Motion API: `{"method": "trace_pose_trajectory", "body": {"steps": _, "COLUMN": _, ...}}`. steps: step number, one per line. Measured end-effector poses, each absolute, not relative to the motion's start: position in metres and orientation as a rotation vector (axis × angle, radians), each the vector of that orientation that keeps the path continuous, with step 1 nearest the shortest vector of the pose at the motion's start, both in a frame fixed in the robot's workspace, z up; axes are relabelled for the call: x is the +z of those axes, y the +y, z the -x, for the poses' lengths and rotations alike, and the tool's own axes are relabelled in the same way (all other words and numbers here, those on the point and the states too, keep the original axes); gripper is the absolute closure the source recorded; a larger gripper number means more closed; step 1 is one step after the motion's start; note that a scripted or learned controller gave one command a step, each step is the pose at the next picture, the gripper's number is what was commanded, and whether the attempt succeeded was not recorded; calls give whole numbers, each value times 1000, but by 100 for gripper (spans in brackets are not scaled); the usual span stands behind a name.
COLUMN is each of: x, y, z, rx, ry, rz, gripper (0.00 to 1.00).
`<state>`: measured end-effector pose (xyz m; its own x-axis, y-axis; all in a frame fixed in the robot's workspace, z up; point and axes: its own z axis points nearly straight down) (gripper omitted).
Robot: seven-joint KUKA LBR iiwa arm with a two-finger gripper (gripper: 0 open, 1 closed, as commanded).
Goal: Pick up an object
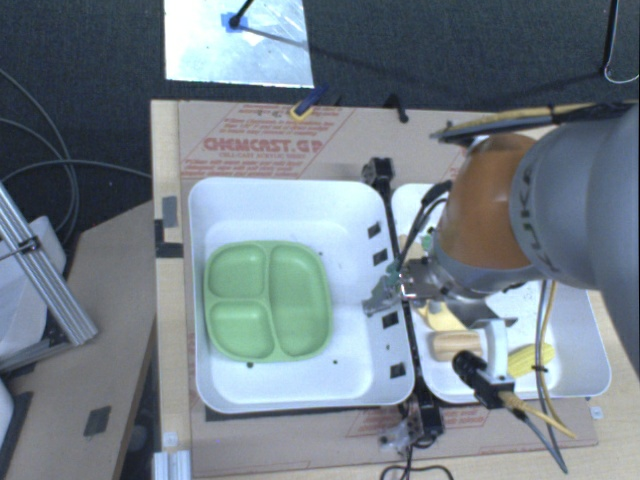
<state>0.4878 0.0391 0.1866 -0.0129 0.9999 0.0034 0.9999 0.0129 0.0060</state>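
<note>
The grey arm with its orange band (490,208) reaches in from the right and hangs over the right bin (590,368). My gripper (388,296) sits low at that bin's left edge, close to the divider between the two bins. Just to its right lie a tan, roll-shaped object (455,345), a pale yellow piece (440,318) and a yellow, corn-like object (525,360). The arm hides most of the right bin. No object can be seen in the gripper.
The left bin (230,203) holds a green divided plate (268,300). Black clips (378,258) line the divider between the bins. A cable (545,368) hangs from the arm over the right bin. A shiny sheet (238,28) lies on the floor behind the bench.
</note>
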Motion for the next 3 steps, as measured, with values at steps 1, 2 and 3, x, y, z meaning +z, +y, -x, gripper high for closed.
{"method": "trace_pose_trajectory", "body": {"steps": 1, "x": 195, "y": 34, "z": -489, "rx": 8, "ry": 2228, "rz": -2211, "gripper": 100}}
{"method": "trace_pose_trajectory", "body": {"steps": 2, "x": 317, "y": 157, "z": -487, "rx": 26, "ry": 2240, "rz": -2198, "gripper": 100}}
{"method": "trace_pose_trajectory", "body": {"steps": 3, "x": 137, "y": 194, "z": -521, "rx": -10, "ry": 2232, "rz": -2217, "gripper": 100}}
